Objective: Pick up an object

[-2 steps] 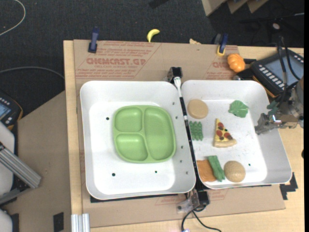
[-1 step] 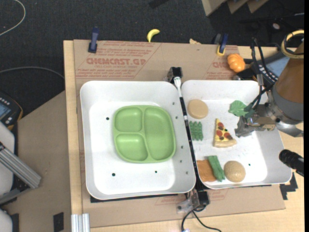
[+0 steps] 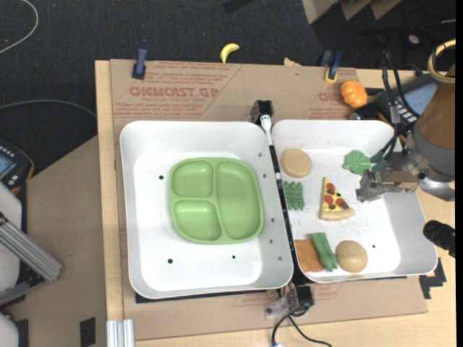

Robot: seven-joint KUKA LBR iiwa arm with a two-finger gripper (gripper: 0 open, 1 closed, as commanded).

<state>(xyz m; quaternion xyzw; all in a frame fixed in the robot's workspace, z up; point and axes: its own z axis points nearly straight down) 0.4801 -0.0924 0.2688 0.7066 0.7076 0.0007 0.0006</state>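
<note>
My gripper (image 3: 369, 188) sat low in the right bin (image 3: 405, 248), toward its right side, with the pizza slice (image 3: 335, 201) just to its left and the green leaf (image 3: 357, 160) just beyond it on the far side. Whether it was open or closed I could not tell — the view blurred its tip into a dark lump against the white floor. I saw nothing caught in it.

Everything in that bin lay flat on the floor: a tan round piece (image 3: 296, 163) at the far left, a ridged green piece (image 3: 294, 194) against the left wall, an orange slab (image 3: 307, 255) and a green pod (image 3: 323, 251) at the near left, and a brown bun (image 3: 351, 256) beside them.

The left bin (image 3: 141, 215) held a green divided plate (image 3: 216, 199), well apart from me.

My judgement — no pick was done. I was placed for the pizza slice or perhaps the leaf; closing on one and lifting it were left.
</note>
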